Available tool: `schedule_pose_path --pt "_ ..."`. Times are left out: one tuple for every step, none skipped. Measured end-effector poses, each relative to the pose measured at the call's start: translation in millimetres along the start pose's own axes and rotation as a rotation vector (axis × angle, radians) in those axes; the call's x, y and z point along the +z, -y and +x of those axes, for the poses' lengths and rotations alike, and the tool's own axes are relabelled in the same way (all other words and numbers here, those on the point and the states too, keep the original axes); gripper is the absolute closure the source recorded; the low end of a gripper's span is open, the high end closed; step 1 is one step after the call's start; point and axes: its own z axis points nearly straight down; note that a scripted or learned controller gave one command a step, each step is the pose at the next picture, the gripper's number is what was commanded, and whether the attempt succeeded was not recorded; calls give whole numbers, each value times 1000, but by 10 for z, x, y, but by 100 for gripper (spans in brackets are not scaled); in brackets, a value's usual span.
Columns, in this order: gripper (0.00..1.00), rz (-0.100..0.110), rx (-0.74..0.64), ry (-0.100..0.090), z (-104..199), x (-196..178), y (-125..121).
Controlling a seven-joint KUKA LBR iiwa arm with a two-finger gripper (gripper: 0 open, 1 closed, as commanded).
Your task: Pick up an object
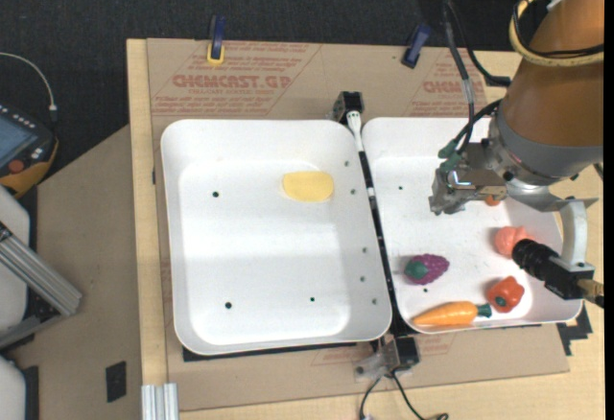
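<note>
My gripper hangs over the middle of the right bin, with bare white floor under it. Below it lie a purple bunch of grapes, an orange carrot along the front wall, a red pepper and a pinkish-orange piece at the right. A pale yellow flat piece rests in the left bin, toward its back. The arm's grey and orange body covers the right bin's far right corner.
Both bins sit on a brown cardboard sheet held by blue clamps at the back. A black fitting on the arm overhangs the right bin's right side. Cables trail from the wrist.
</note>
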Motion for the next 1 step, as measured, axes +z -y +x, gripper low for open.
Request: schedule_pose_path --pt "100 -2 0 1 0 -99 -7"
